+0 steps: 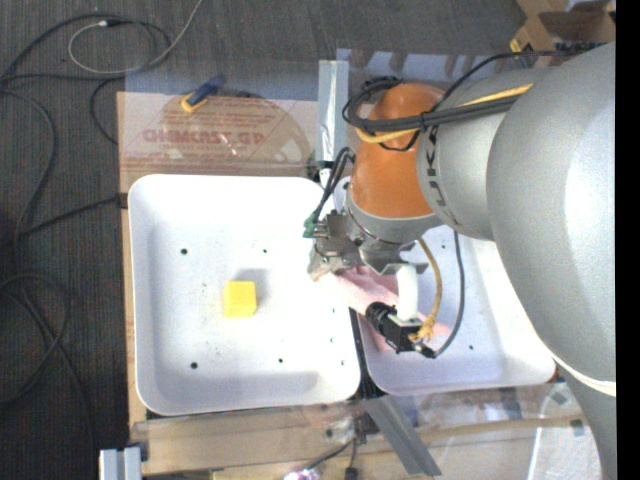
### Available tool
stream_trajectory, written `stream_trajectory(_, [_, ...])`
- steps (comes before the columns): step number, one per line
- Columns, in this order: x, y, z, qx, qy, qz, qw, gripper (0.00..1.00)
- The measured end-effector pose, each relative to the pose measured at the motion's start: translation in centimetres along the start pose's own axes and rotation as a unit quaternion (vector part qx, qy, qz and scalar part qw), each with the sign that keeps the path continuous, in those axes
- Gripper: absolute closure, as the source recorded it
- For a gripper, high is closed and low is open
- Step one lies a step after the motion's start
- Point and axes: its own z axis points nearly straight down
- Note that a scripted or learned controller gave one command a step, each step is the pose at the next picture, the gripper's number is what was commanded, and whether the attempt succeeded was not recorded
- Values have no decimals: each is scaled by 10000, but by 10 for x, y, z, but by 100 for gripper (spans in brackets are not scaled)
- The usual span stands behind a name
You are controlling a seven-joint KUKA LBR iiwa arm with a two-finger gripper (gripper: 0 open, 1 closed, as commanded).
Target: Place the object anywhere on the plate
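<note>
Dark carpet with loose black cables surrounds the bench (140,168), where two white bins sit side by side. Whether the fingers are spread or closed cannot be told, since the gripper (345,263) is hidden beneath the orange-banded wrist over the seam between the bins. Something pink (368,286) shows just under the wrist, at the right bin's (500,368) near edge. Well apart, a yellow block (239,299) lies on the left bin's (170,228) floor.

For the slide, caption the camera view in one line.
KUKA arm reaching over the divide between two white bins, a yellow block lying in the left bin and a pink item beneath its wrist.
</note>
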Motion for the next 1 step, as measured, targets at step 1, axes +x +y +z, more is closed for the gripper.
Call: stream_trajectory(1, [34,-6,0,-10,-4,207,9998,100])
